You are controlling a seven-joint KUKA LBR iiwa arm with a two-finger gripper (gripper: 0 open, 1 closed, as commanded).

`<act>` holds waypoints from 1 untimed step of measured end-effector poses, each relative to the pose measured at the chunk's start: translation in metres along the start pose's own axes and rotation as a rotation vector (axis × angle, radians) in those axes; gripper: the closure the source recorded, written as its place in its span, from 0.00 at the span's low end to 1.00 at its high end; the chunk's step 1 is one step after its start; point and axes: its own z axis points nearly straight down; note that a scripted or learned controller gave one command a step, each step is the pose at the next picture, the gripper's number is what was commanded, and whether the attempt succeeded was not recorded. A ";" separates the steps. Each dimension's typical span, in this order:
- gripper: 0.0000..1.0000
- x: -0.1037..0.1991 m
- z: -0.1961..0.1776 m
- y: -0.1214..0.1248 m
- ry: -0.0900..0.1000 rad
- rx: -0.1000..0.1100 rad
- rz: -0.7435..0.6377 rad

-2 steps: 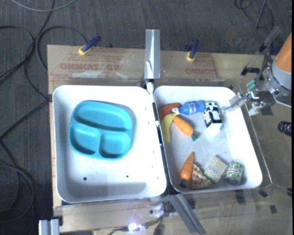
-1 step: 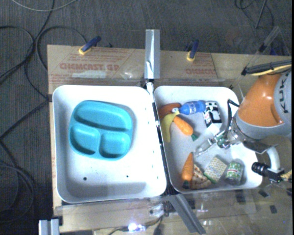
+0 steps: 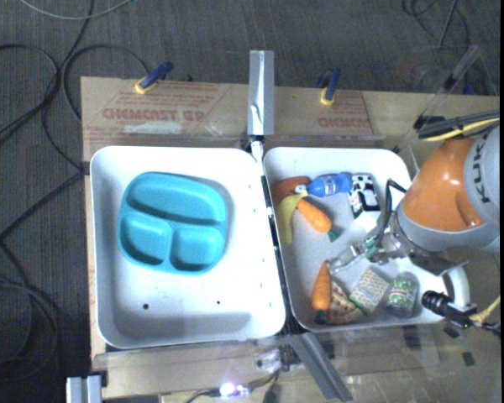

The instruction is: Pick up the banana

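banana (image 3: 284, 217): I see it at the right bin's (image 3: 340, 153) left wall, upper part, a carrot (image 3: 313, 216) lying across it, blue bottle (image 3: 329, 184) just beyond.
gripper (image 3: 371, 250): over that bin's right half, well apart from the banana.
fingers: I cannot tell.
left bin (image 3: 109, 309): 1 blue tray (image 3: 175, 222).

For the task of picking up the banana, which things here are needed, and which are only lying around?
Needed:
banana
gripper
right bin

Only lying around:
blue tray in the left bin
blue bottle
two carrots
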 end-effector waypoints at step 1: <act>1.00 0.001 -0.010 0.001 0.003 -0.001 -0.001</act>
